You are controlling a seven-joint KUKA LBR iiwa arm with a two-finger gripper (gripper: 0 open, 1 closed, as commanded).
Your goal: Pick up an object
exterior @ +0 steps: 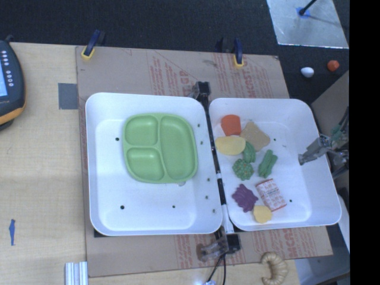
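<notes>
The right bin [297, 123] holds several toy foods: an orange cylinder [231, 124], a tan slice [255, 135], a yellow piece [230, 145], a green broccoli [242, 168], a green pickle [267, 162], purple grapes [243, 196], a red-and-white packet [271, 194] and a small yellow chunk [262, 214]. My gripper [310, 155] reaches in at the bin's right rim, right of the pickle and apart from every item, with nothing seen between its fingers.
The left bin [107, 206] carries a green divided plate [160, 147]. A teach pendant [9, 82] lies at the far left of the bench. Clamps [91, 45] sit along the cardboard's far edge, and a cable [217, 254] runs at the front.
</notes>
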